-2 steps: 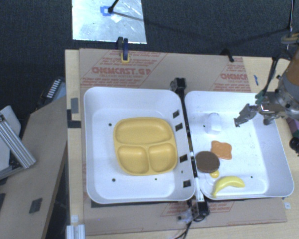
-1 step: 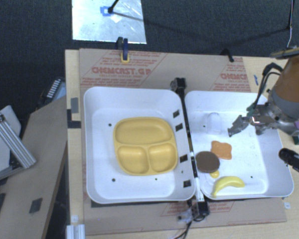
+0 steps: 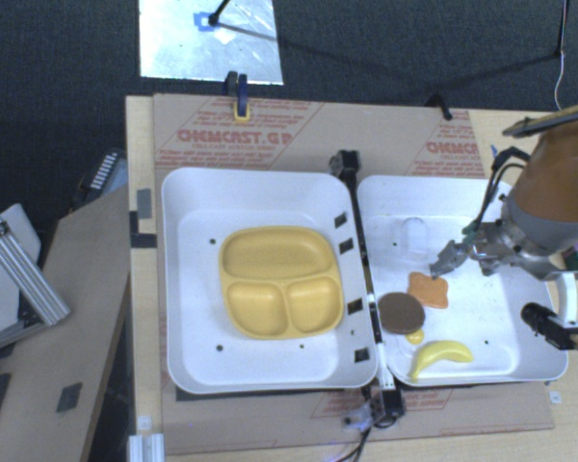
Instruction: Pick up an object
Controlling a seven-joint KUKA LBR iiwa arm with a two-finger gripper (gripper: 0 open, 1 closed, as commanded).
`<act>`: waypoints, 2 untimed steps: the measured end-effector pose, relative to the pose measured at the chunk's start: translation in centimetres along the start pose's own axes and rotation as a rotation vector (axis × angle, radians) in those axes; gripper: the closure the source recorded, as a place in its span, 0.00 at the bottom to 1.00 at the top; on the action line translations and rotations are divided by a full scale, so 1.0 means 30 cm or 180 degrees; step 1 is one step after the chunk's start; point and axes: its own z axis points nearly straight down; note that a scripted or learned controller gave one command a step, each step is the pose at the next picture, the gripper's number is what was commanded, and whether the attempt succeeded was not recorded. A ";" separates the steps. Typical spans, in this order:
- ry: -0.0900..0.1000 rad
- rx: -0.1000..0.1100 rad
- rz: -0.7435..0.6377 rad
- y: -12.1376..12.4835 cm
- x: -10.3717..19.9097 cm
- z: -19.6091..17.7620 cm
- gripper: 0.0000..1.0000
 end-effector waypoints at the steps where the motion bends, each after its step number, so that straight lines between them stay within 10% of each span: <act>1: 0.0001 -0.0003 -0.0002 0.029 -0.008 0.160 0.00; 2: -0.0006 -0.0021 -0.0003 0.034 -0.010 0.116 1.00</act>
